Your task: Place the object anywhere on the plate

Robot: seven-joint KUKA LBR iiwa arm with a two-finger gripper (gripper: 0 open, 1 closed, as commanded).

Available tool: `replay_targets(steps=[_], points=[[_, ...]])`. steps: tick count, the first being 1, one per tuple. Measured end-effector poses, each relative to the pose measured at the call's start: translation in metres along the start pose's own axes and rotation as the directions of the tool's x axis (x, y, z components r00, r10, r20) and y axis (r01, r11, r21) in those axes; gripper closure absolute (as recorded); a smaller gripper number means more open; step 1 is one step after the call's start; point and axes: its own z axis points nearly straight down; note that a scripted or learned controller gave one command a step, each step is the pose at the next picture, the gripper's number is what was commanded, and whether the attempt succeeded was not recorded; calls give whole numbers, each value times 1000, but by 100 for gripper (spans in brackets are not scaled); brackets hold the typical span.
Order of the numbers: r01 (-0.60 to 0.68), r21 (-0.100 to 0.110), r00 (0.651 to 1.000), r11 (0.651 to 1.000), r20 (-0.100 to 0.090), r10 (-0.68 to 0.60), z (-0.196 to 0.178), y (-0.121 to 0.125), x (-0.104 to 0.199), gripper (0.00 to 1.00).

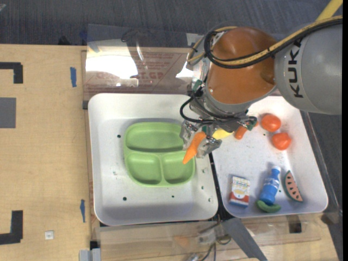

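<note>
A green divided plate (pixel 155 152) lies in the left white bin (pixel 106 156). My gripper (pixel 197 138) hangs over the plate's right edge, under the orange wrist band. An orange carrot (pixel 192 148) sits between its fingers, pointing down and left toward the plate's lower right compartment. The carrot's tip is above the plate's right rim.
The right bin (pixel 310 162) holds two red-orange tomatoes (pixel 271 122) (pixel 281 141), a small carton (pixel 239 191), a blue bottle (pixel 270 185), a green item (pixel 268 205) and a watermelon slice (pixel 293 187). The arm's bulk covers the bins' shared upper edge.
</note>
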Motion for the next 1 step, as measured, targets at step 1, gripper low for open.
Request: replay_targets(steps=[1], points=[[-5,2,1000,1000,-1,5,0,-2,2,0]])
